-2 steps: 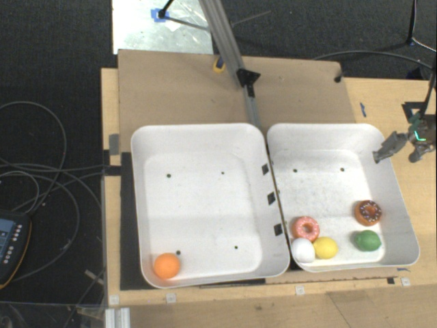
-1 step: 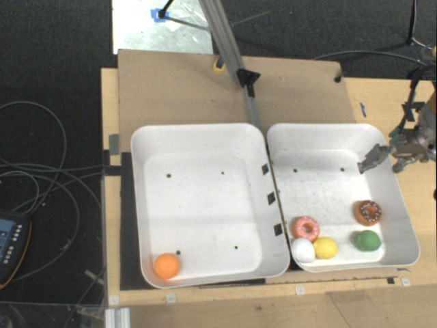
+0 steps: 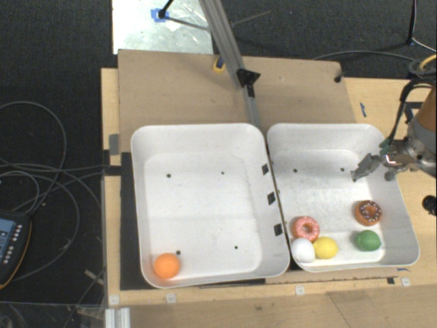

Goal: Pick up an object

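the shallow white plastic left bin [image 3: 205,149] carries one orange ball [image 3: 166,266] in its near left corner. the shallow white plastic right bin [image 3: 328,145] has a brown-iced doughnut [image 3: 368,212], pink-iced doughnut [image 3: 305,227], green ball [image 3: 368,240], yellow ball [image 3: 326,247] and white ball [image 3: 302,250] along its near side. the two-finger gripper [image 3: 374,168] hangs over that bin's right side, grasping nothing, fingers apart.

Both bins, the left bin [image 3: 205,149] and the right bin [image 3: 328,149], look like smooth white plastic with a faint sheen. The bench [image 3: 177,80] beneath is matt brown board (like cardboard or fibreboard). The orange ball [image 3: 166,266] looks smooth and matt, the green ball [image 3: 368,240] slightly glossy.
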`<state>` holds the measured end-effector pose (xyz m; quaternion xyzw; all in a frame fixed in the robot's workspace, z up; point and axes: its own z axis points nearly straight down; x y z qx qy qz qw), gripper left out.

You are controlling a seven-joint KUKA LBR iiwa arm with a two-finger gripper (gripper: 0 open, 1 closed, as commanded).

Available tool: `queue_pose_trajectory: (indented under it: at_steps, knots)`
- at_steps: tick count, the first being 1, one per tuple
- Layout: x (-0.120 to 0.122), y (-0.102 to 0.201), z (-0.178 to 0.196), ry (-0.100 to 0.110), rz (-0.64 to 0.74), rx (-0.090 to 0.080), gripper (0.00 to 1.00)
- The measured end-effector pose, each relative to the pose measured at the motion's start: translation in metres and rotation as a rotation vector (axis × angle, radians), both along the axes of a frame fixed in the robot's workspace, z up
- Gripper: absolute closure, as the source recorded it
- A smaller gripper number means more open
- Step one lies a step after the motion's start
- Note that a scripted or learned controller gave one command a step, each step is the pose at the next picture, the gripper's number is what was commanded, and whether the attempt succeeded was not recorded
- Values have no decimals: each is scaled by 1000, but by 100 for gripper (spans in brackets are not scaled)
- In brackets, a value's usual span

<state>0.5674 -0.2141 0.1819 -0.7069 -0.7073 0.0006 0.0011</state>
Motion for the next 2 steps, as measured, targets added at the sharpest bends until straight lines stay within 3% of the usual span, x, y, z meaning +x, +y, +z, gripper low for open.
queue_pose_trajectory:
  at_steps: [1, 2]
  knots:
    - [-5, 3, -61, 1, 0, 1, 0]
    - [-3, 2, -47, -7, 1, -2, 100]
